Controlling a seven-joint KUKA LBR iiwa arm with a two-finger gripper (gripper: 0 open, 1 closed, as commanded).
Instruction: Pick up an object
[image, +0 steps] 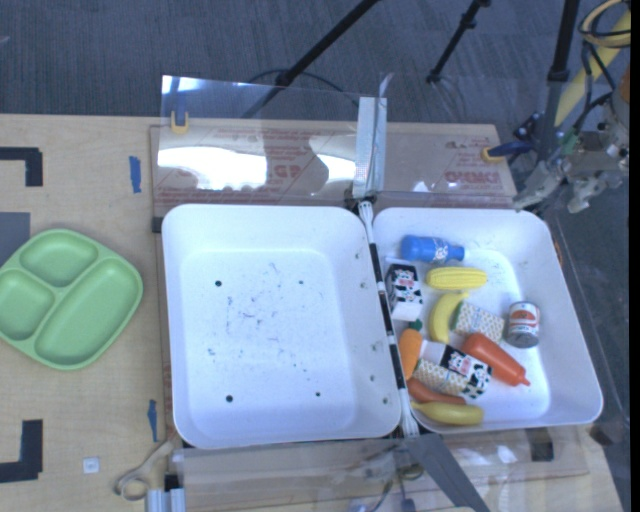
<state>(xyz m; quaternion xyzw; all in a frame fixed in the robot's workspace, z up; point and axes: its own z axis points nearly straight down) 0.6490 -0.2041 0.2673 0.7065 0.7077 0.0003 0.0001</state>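
The right white bin (560, 300) holds several toy foods. A blue bottle (432, 249) lies at its far side, with a yellow corn cob (456, 278) just in front of it. A black-and-white carton (403, 286) leans on the dividing wall. A banana (443, 317), a chequered block (481, 322), a small can (522, 324) and an orange carrot (494, 359) fill the middle. A cow-patterned carton (464, 369) and a second banana (452, 411) lie near the front. My gripper (563, 188) hangs beyond the bin's far right corner, apart from all of them.
The left white bin (190, 250) sits beside the right one, sharing a middle wall. A green divided plate (66, 297) rests on the bench at far left. Clear upright panels (262, 135) stand behind the bins. Yellow cables (590, 50) hang at upper right.
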